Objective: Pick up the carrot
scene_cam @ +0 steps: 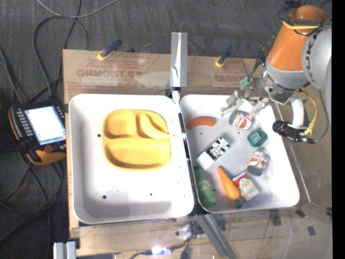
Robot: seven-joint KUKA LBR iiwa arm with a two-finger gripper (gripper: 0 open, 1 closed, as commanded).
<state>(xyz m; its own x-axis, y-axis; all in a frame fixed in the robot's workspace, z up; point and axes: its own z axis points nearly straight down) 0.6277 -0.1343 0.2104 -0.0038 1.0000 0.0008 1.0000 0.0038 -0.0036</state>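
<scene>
Carrot: we count one carrot [228,183], lying tilted in the lower middle of the right bin [280,196].
Neighbours: one juice carton [246,188] touching its lower right; one green bottle [204,186] near its left; one black-and-white carton [214,151] above it.
Cans: we log two, one can [257,162] right of the carrot, one red-and-white can [242,120] under the gripper.
Others: one sausage [200,123], one teal cup [257,138].
Gripper: gripper [243,103] spread wide, grasping nothing, well apart from the carrot.
Left bin: one yellow divided tray [137,139] in the left bin [86,193].
</scene>
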